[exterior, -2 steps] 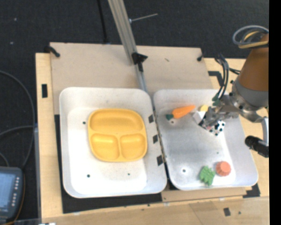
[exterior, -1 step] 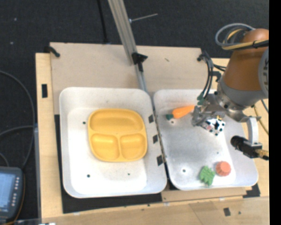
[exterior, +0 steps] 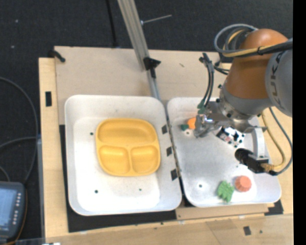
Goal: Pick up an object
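A small orange object (exterior: 192, 122) with a green bit beside it lies near the far left of the right bin (exterior: 204, 172). My gripper (exterior: 201, 127) hangs right next to it, just to its right, low over the bin floor. A green toy (exterior: 225, 190) and a red-orange round object (exterior: 243, 184) rest together near the front of the right bin. The arm's orange band and grey wrist cover the bin's far right part.
The left bin (exterior: 81, 137) holds a yellow divided plate (exterior: 127, 146) in its middle. A slanted metal pole (exterior: 137, 34) rises from behind the bins, ending at a clamp near the gap between them. Cables loop off the arm at right.
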